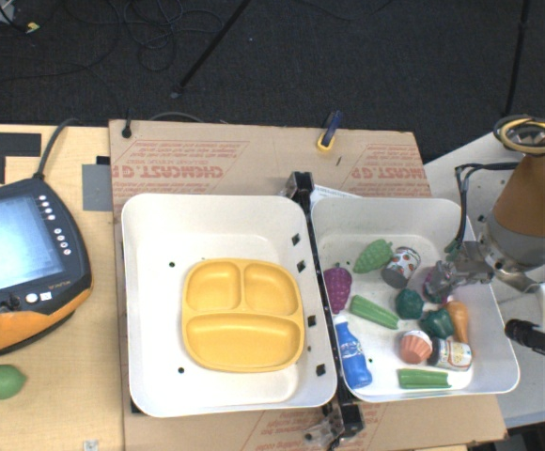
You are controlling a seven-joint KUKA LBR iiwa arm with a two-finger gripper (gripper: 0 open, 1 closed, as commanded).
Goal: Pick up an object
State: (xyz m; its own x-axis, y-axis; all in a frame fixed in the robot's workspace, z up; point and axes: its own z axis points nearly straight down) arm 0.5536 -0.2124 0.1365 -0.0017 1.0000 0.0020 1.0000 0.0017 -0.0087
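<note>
**Gripper low over the right bin, among the toy food**

The gripper (444, 278) is seen at the right of the frame, lowered into the right bin (484, 376) from the arm (521, 216). Whether anything is held between the jaws cannot be told, nor how far they are parted, since the dark metal is blurred against the items beneath.

The objects to be picked are gathered in that bin. A purple piece (435, 280) lies right at the gripper, with an orange carrot (459, 319) just below it and two dark teal pieces (410, 303) beside. Further left are placed a leafy green item (374, 255), a purple grape bunch (336, 285), a green pod (373, 312) and a blue bottle (351, 354).

The left bin (150, 252) is occupied by a yellow divided tray (242, 313). A teach pendant (23, 261) and a green ball (3, 381) are found at the far left.
</note>
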